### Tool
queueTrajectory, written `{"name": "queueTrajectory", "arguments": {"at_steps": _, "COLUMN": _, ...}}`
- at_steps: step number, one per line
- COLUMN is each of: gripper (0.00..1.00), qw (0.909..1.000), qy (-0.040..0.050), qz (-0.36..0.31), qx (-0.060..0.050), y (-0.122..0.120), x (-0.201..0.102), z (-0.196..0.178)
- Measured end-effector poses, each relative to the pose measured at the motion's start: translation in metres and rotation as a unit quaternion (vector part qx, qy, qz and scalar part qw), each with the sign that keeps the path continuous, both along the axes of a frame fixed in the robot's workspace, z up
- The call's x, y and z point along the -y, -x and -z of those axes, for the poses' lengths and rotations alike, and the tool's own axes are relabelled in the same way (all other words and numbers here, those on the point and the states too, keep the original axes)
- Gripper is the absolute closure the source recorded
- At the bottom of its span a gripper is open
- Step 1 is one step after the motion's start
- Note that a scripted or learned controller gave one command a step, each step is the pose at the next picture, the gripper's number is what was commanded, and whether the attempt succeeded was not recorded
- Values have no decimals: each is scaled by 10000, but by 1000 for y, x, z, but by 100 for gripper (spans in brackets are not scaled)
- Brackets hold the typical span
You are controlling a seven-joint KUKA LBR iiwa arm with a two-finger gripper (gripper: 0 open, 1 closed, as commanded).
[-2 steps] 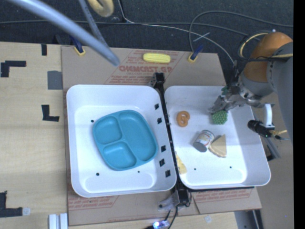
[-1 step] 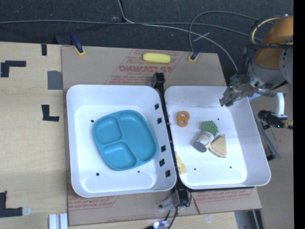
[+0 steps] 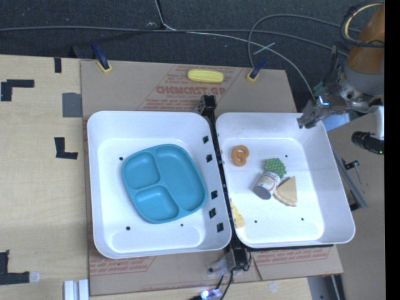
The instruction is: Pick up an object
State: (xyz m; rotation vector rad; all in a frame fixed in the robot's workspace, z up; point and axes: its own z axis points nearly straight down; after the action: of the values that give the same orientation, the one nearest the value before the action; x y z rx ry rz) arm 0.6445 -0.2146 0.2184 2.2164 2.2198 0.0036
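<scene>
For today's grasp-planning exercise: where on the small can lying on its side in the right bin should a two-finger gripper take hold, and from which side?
Probably across the curved middle of the small white-labelled can, coming straight down from above. It lies tipped over, its dark end facing lower left, so the fingers should close across its short width. The tan wedge-shaped piece crowds its lower right and the green bumpy piece sits just above, leaving little room.

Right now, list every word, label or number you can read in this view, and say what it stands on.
Red print on the cardboard under the bins: too blurred to read.
Label on the can in the right bin: too small to read.
Nothing else carries text.
</scene>
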Motion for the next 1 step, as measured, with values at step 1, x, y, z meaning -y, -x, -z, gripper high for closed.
{"name": "queueTrajectory", "arguments": {"at_steps": 1, "gripper": 100, "qw": 10000, "qy": -13, "qz": -18, "qx": -26, "y": 11, "x": -53, "z": -10}}
